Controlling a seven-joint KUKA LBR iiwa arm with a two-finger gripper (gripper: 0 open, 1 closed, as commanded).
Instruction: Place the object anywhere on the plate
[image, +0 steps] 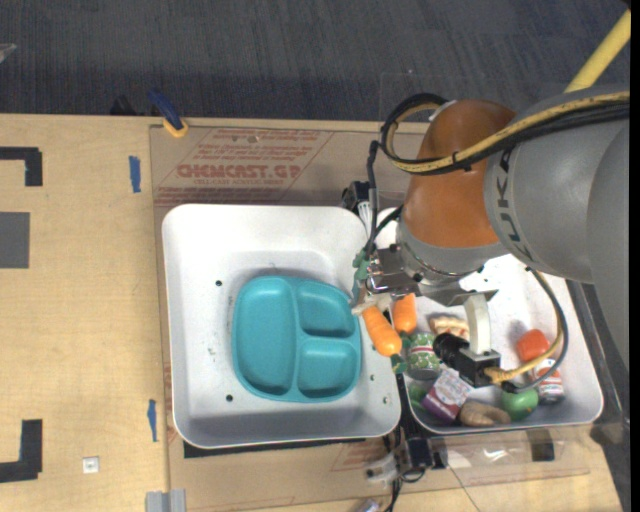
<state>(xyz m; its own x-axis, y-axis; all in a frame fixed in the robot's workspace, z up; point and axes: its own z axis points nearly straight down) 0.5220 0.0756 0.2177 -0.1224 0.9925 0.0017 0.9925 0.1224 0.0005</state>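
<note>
A: Where is the plate?

B: The teal plate (296, 338), split into three compartments, lies in the left bin (200, 250), near its right wall.

A: And the arm?

B: The grey arm (560, 180) with its orange band comes in from the right and hangs over the seam between the two bins. The gripper (385, 300) sits under the wrist, just above the left edge of the right bin (585, 390).

A: Has it got anything?

B: I cannot tell; the wrist covers the working end. An orange carrot-like piece (380, 331) lies tilted just below the gripper, right at the wall between the bins, beside the plate's right rim but not on it. A second orange piece (404, 313) stands next to it.

A: What else is in the right bin?

B: A heap of toy food: a purple block (447, 393), a green piece (519, 402), an orange-red one (533, 344) and a tan one (484, 413)
</note>
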